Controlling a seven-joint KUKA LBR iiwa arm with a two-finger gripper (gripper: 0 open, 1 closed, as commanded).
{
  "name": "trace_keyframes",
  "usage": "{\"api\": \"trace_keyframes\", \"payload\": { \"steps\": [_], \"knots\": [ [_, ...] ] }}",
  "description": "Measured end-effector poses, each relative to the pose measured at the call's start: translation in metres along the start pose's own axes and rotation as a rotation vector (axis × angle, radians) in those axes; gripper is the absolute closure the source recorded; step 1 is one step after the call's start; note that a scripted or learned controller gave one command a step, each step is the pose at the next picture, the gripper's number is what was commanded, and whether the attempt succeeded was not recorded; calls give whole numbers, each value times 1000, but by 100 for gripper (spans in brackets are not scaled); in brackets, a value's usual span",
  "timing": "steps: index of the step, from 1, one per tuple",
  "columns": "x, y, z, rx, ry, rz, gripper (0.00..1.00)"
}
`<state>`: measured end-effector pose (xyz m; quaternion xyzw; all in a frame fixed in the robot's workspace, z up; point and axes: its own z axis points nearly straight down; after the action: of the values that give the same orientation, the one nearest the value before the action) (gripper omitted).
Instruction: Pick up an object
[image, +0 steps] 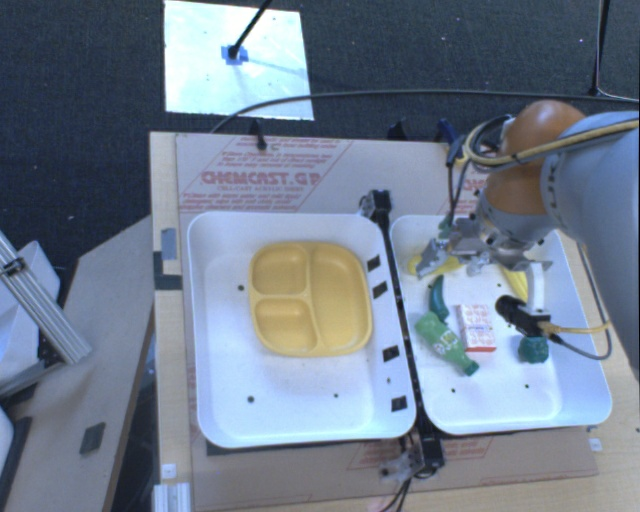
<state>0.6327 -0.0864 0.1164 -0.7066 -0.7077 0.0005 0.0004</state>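
Hiding part of a yellow object (420, 264), the jaws (437, 262) blur.

Right bin (575, 400) crowded; open floor near front edge

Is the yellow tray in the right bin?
No, the yellow tray lies in the left bin, alone.

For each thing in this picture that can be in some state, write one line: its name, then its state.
yellow divided plate: flat in the left bin, compartments bare
green bottle: lying on its side in the right bin
small red and white box: lying flat beside the bottle
hand: low over the right bin's far end, above a yellow item
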Motion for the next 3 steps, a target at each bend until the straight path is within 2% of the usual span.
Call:
{"api": "trace_keyframes", "payload": {
  "steps": [1,2,3],
  "knots": [
    [0,0,33,0,0,0,0],
    [0,2,20,-5,0,0,100],
    [-3,5,-24,-7,0,0,100]
  ]
}}
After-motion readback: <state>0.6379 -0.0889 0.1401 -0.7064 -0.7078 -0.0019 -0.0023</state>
